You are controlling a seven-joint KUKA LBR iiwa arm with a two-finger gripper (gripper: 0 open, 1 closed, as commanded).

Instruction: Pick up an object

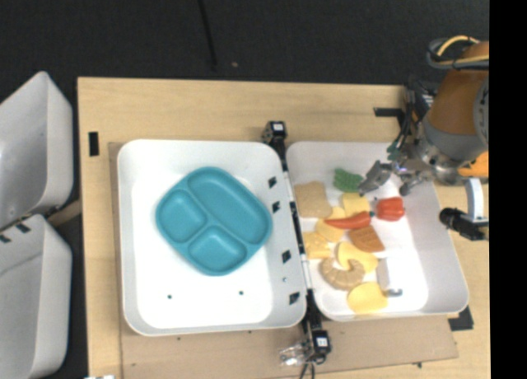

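The right bin (436, 270) holds a heap of toy foods: a green piece (347, 180), a tan square (311, 198), a long red-orange pepper (350, 221), a small red piece (392, 209), a brown wedge (367, 240), a ring-shaped tan piece (342, 273) and a yellow lump (366, 297). My gripper (392, 185) hangs over the bin's upper right part, just above the small red piece and right of the green one. Its fingers (375, 178) stand open, with nothing between them.
The left bin (140, 287) holds a blue three-compartment plate (214, 219). A raised divider (290, 221) runs between the two bins. A small grey item (387, 280) lies near the yellow lump. Bare white floor shows at the right bin's right side.
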